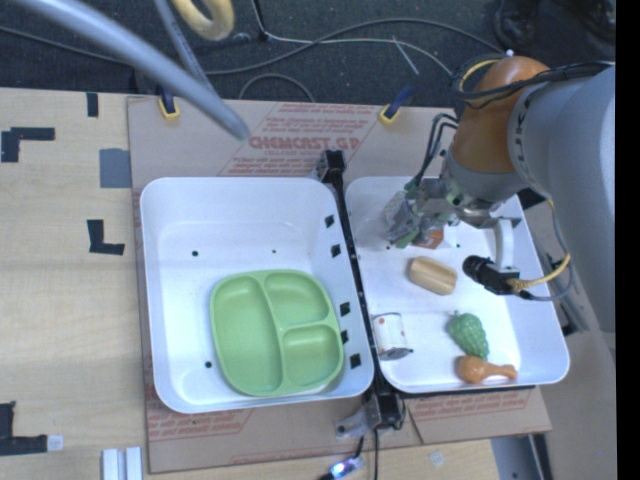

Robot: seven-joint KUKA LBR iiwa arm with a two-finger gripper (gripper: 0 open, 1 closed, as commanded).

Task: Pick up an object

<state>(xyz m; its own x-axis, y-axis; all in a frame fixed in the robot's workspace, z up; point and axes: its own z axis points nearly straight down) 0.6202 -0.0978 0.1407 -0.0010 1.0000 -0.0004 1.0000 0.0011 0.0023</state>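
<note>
My gripper [412,224] is low over the back of the right bin [540,368], its fingers blurred among small green and orange-red things [430,236] just beneath it. A tan bread roll [432,275] lies right in front of the gripper. Further forward lie a green leafy vegetable [467,333], an orange drumstick-shaped toy [484,371] and a small white can [390,334] near the bin's left wall. In the left bin [170,228] sits a green divided plate [276,331].
A black divider [345,258] runs between the two bins. A black cable plug [490,273] hangs over the right bin beside the roll. Grey tubing [120,43] crosses the upper left above the bench.
</note>
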